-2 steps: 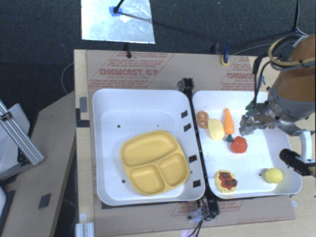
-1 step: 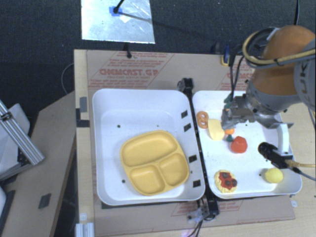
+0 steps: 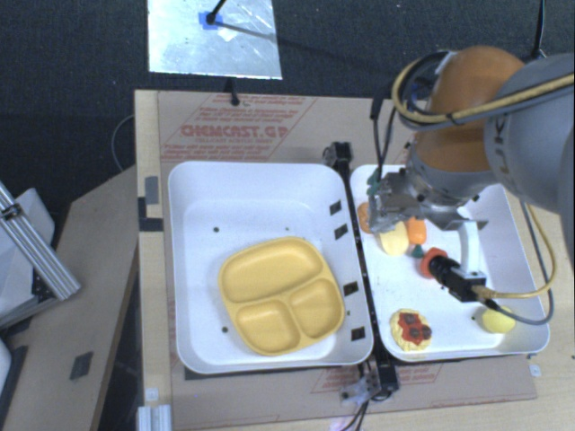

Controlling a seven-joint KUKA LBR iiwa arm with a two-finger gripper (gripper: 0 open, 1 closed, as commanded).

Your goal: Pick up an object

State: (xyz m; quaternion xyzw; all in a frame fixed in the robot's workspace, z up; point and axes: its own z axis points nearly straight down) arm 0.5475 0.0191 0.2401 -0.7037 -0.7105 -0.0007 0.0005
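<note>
Two white bins (image 3: 269, 182) are seen on a tan tabletop (image 3: 99, 232); a yellow divided tray (image 3: 281, 293), a red-topped yellow disc (image 3: 411, 329), an orange piece (image 3: 417, 232) and a pale yellow piece (image 3: 393, 241) are shown

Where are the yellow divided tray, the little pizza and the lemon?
yellow divided tray (image 3: 280, 293), camera view, its middle ridge.
little pizza (image 3: 411, 329), camera view, its topped centre.
lemon (image 3: 496, 321), camera view, its rounded top.
</note>
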